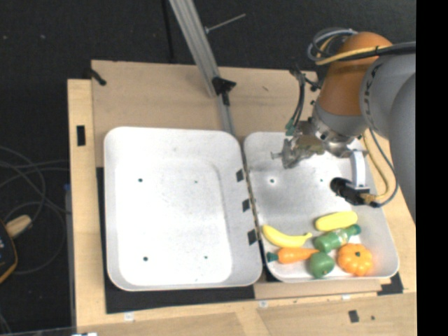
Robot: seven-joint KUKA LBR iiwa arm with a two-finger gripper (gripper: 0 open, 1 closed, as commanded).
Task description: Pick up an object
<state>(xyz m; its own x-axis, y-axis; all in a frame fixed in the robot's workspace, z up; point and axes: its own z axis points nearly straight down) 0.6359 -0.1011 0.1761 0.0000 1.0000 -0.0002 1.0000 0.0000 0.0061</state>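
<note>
**Eng:** Over the right bin [280, 187], far end, you've got the pincer [290, 152]. It hangs above that bin's bare floor, close to the bin's far wall. The orange band [346, 82] sits directly behind it, with the grey arm [395, 82] running off to the right.

**Op:** Holding anything?

**Eng:** You won't get a finger state from this angle. The tip is small and blurred, so I can't tell whether it's released or clenched, and I can't make out anything between the fingers.

**Op:** Where are the objects?

**Eng:** All in the right bin, bunched at its near end, well apart from the pincer. Your yellow banana [283, 237] lies nearest the divider between the bins. The orange carrot [297, 255] is just below it, touching or nearly so. A second yellow piece [336, 221] lies toward the bin's right side, with a green vegetable [334, 239] right under it. A round green fruit [320, 264] sits against the near wall, and the small orange pumpkin [355, 259] is just beside it, in the near right corner.

**Op:** Left bin?

**Eng:** The left bin [175, 201] sits flush against the right bin on the desk [140, 96]. A metal pole [199, 40] slants up from behind the point where the two bins meet.
</note>
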